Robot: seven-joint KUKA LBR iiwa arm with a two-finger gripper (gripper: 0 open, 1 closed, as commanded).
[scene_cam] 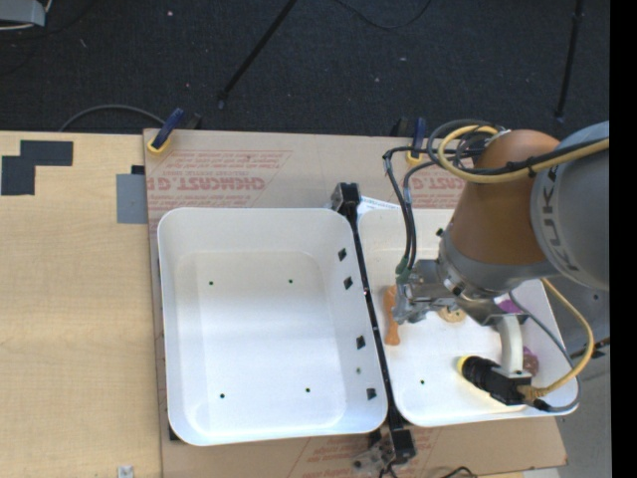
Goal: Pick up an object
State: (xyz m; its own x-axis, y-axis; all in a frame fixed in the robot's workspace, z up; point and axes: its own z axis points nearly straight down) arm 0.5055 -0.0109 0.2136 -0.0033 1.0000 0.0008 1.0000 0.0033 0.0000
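While one grey and orange arm point(528, 217) reaches in from the right, two shallow white bins sit side by side on one sheet of cardboard point(229, 172) whose red printed lettering is reversed and unreadable. One is the left bin point(254, 421), the other the right bin point(468, 416), over which the gripper point(413, 302) hangs; whether it is closed cannot be told. One small orange object point(392, 332) lies just beside it near the right bin's left wall.
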